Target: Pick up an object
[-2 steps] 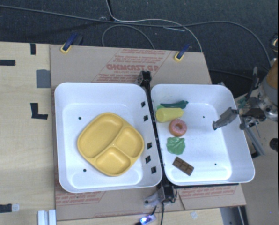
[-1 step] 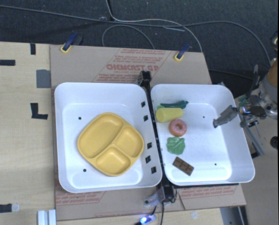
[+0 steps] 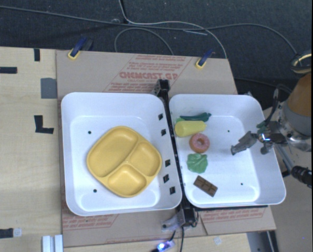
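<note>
Camera view: gripper (image 3: 249, 142) hangs at the right bin's (image 3: 251, 109) right side, fingers apart, nothing betw. them. Donut (image 3: 199, 143), yellow piece (image 3: 190, 127), green lump (image 3: 197, 163) & brown bar (image 3: 205, 186) lie untouched near the divider. Pick not started, I'd say.

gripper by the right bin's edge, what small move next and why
Probably shift the gripper left toward the pink donut. It sits over bare floor of the right bin, holding nothing, while the toys lie in a column along that bin's left side, the donut roughly level with it.
</note>
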`<state>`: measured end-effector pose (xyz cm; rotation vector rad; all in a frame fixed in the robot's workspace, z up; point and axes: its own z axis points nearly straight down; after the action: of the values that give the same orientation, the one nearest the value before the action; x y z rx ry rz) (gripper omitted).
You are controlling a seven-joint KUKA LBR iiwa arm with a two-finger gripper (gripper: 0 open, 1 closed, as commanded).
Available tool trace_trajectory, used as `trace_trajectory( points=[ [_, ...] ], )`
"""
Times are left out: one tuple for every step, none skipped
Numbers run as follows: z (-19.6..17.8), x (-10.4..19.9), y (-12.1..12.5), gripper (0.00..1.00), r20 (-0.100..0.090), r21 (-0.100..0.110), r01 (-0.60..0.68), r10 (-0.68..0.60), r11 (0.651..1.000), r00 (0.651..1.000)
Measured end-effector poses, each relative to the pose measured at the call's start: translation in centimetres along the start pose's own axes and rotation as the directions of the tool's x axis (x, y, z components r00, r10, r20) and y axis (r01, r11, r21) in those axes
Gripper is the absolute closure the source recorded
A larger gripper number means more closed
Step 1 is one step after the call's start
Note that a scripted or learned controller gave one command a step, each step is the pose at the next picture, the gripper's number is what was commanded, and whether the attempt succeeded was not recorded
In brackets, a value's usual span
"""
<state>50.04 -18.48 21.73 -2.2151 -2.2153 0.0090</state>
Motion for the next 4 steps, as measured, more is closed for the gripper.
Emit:
trace_trajectory(
  points=[
    [6.8, 0.3, 0.1, 0.00, -0.001, 0.002, 0.000, 0.000, 1.000, 1.000],
    [12.5, -0.4, -0.8, 0.00, -0.001, 0.002, 0.000, 0.000, 1.000, 1.000],
    [11.5, -0.3, -0.7, 1.00, -0.003, 0.003, 0.001, -0.001, 1.000, 1.000],
    [6.5, 0.7, -0.3, 1.00, 0.001, -0.008, 0.002, -0.002, 1.000, 1.000]
  ],
)
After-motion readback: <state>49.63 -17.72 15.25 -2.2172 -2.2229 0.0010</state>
